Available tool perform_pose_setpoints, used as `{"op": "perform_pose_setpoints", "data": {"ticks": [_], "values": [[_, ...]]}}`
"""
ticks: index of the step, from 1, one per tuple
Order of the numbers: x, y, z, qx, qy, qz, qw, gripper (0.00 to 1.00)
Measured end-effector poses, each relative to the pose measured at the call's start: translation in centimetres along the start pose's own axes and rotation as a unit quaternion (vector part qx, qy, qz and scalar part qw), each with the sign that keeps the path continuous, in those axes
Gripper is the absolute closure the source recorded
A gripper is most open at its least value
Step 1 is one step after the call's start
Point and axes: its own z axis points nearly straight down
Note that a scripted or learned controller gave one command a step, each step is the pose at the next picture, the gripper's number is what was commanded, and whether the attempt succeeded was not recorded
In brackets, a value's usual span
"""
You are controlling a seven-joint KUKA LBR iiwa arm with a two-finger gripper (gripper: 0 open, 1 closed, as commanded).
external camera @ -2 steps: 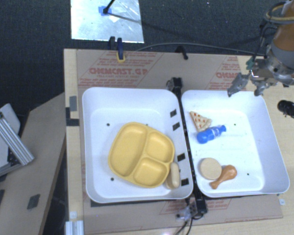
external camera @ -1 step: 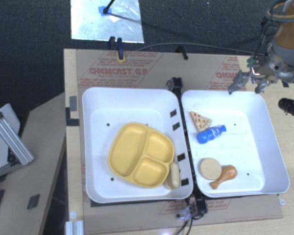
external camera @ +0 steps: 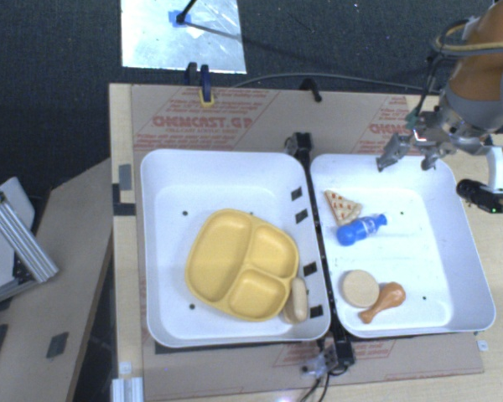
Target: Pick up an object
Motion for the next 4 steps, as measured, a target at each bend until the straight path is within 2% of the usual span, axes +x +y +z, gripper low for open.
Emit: {"op": "perform_pose_setpoints", "data": {"ticks": [1, 2, 3, 4], "values": [[0.4, -0.5, 4.3, 0.0, 0.0, 0.001, 1.0, 0.0], [0.4, 0.2, 10.3, 0.001, 0.0, 0.0, 1.0, 0.0], [0.4, 0.4, 8.8, -0.004, -0.001, -0.001, 1.0, 1.0], [-0.3, 1.4, 3.1, -0.004, -0.001, 0.0, 1.0, 1.0]]}}
